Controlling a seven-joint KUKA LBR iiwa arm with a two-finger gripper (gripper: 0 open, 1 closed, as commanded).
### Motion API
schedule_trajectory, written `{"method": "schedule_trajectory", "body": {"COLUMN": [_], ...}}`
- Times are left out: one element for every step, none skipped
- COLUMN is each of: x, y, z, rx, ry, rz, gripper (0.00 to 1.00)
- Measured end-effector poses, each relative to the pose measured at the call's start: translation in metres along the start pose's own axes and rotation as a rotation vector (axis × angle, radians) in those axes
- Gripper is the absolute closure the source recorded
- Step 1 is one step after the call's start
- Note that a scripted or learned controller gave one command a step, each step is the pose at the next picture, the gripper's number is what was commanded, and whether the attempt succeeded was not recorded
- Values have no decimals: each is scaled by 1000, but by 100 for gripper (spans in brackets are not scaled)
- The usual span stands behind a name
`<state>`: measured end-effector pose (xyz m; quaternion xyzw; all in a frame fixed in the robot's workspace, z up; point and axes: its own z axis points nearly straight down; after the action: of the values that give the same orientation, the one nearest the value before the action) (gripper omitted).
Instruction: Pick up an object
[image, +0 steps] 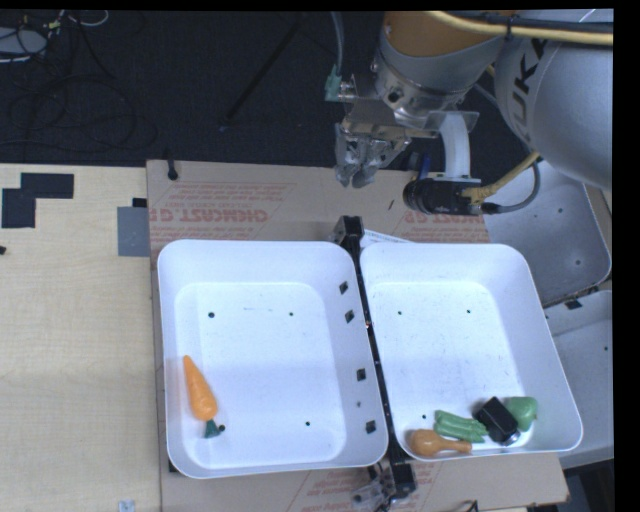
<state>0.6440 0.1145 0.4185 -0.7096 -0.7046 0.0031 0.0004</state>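
Camera view: your gripper (358, 170) hangs above the bench past the far edge of both bins, over the seam between them, nothing between its fingers; whether they're apart or together you can't tell. Left bin (180, 270) has an orange carrot (199, 391) near its left wall, toward the near corner. Right bin (545, 330) near-right corner holds a tan pear-shaped piece (436, 443), green pod (460, 427), black block (496, 419) and a green piece (522, 408), bunched together

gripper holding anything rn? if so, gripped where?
Nothing held. The gripper hangs above the bench behind the bins with nothing between its fingers. The carrot lies in the left bin, untouched.
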Motion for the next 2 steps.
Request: {"method": "schedule_trajectory", "body": {"x": [-78,-128], "y": [-44,-76], "z": [-32,130], "rx": [-3,16], "ry": [1,2], "rz": [1,-1], "gripper": [100,100]}}
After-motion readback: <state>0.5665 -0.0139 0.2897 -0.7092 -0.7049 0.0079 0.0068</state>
